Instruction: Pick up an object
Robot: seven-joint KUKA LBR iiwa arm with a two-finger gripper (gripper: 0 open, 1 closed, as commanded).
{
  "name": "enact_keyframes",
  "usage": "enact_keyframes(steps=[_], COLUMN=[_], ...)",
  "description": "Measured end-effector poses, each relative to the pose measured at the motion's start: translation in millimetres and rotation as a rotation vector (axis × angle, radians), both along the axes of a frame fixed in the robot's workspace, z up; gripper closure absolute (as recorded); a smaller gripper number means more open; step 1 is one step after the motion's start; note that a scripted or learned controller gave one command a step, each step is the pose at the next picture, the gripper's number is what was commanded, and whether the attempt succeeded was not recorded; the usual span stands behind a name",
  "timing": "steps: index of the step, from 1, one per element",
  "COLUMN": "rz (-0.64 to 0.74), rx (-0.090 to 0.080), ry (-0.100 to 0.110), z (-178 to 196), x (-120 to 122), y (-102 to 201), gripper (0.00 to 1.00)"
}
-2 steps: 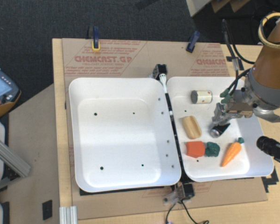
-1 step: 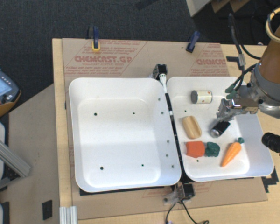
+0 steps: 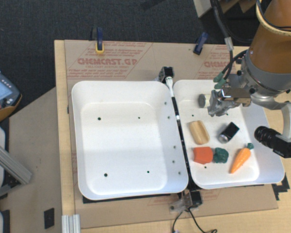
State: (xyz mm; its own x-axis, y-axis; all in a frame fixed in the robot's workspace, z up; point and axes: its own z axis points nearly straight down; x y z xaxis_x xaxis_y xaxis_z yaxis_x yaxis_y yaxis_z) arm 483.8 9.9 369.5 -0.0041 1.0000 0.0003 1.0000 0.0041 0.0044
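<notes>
Carrot, red block, bread in right bin, jaws' state unclear

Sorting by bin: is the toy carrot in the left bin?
No, the carrot lies in the right bin.

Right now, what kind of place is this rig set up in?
Probably a robotics lab test bench: two white bins clamped to a cardboard-covered board, toy objects like a carrot, and the arm's gripper overhead.
</notes>
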Motion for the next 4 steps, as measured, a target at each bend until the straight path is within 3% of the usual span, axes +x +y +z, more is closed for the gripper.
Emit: enact_keyframes(steps=[2,3,4], rz=[-0.002,-0.002,-0.003], rx=[0.000,0.000,0.000], ry=[0.002,0.009,0.005], z=[10,-13,-2], x=[-4,-5,-4], y=[65,92,91], gripper=[1.00,1.00,1.00])
